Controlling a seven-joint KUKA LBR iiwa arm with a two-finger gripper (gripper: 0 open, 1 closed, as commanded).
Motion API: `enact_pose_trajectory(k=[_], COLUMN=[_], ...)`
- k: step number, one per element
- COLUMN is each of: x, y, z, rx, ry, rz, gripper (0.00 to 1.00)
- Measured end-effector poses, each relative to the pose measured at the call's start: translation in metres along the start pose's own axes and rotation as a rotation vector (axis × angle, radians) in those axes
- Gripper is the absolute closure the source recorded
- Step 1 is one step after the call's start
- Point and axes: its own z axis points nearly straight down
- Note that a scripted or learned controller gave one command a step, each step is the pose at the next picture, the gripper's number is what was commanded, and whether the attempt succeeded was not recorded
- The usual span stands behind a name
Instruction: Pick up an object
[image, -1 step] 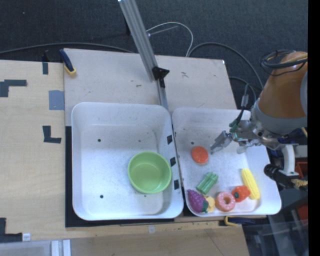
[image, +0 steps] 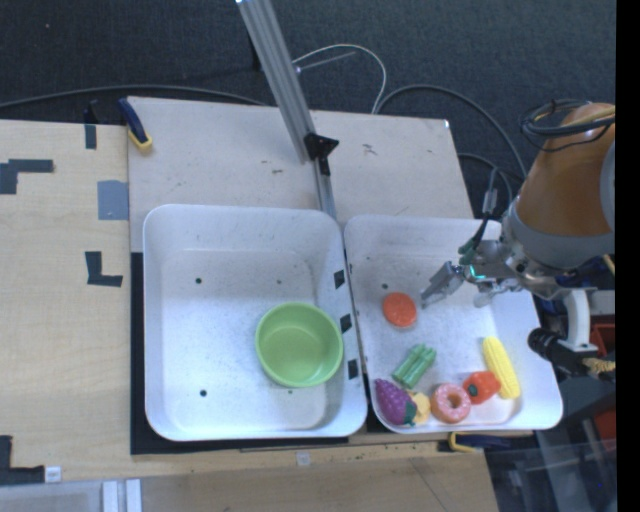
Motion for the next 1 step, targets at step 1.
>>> enact_pose_trajectory(k=[1], x=[0.003], y=[0.0023], z=[0.0442], rx=[0.005], ry=[0.0], rz=[0.0], gripper=[0.0])
